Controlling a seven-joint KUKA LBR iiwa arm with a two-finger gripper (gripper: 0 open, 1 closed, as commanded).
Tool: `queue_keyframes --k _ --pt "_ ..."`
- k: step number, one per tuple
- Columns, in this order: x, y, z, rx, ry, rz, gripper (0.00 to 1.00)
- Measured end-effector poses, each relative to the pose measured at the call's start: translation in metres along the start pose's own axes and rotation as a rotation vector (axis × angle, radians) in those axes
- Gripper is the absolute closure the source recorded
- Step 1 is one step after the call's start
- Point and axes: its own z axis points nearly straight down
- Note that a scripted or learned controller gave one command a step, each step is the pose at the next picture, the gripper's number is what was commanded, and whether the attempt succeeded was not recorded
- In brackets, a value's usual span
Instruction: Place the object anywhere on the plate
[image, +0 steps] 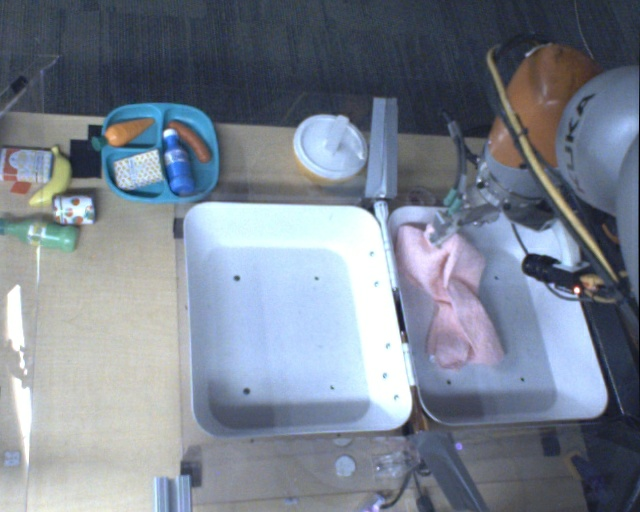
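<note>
A pink cloth (455, 295) lies crumpled in the right bin (560, 390), stretching from its back left corner toward the middle. My gripper (447, 224) sits at the cloth's upper end, touching or just above its top corner. The grey arm with its orange band (540, 85) comes in from the right, over the back of that bin. A blue divided plate (205, 135) holding toy food stands on the bench at the back left, well away from the gripper.
The left bin (285, 320) stands beside the right one, with a metal divider post (380, 150) behind their shared edge. A white and yellow round lid (330, 147) sits behind the left bin. A toy banana (52, 178), a small can (74, 209) and a green bottle (40, 234) lie at the far left.
</note>
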Motion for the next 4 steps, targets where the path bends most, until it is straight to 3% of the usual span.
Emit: queue_keyframes --k 1,2,4 --pt "0.001 0.002 -0.04 0.0 -0.001 -0.006 1.0" --pt "0.052 -0.004 -0.051 0.0 0.0 -0.411 1.0" --pt "0.142 -0.026 -0.033 0.0 0.002 -1.21 1.0"
